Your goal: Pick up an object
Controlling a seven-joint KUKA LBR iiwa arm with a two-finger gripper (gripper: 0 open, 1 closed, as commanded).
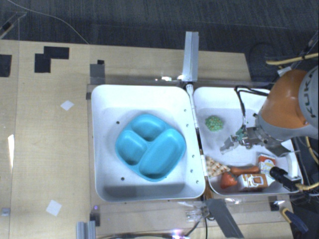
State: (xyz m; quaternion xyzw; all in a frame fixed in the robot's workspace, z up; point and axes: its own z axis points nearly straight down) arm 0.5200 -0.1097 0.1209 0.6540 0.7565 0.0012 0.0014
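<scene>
My gripper [232, 144] hangs over the middle of the right bin [219, 103], reaching in from the right under the orange wrist band. Its fingers look spread with nothing between them. A green broccoli-like piece [214, 123] lies up and to the left of the fingertips, apart from them. Along the bin's front edge lie a waffle-patterned piece [215, 167], a red tomato-like piece [228, 180], an orange carrot-like stick [244, 170], a brown box [253, 181] and a small orange-and-white carton [266, 162].
The left bin [104, 113] holds a blue three-compartment tray [150, 146]. A metal post [190, 56] stands behind the divider between the bins. Cables run along the right side near the arm.
</scene>
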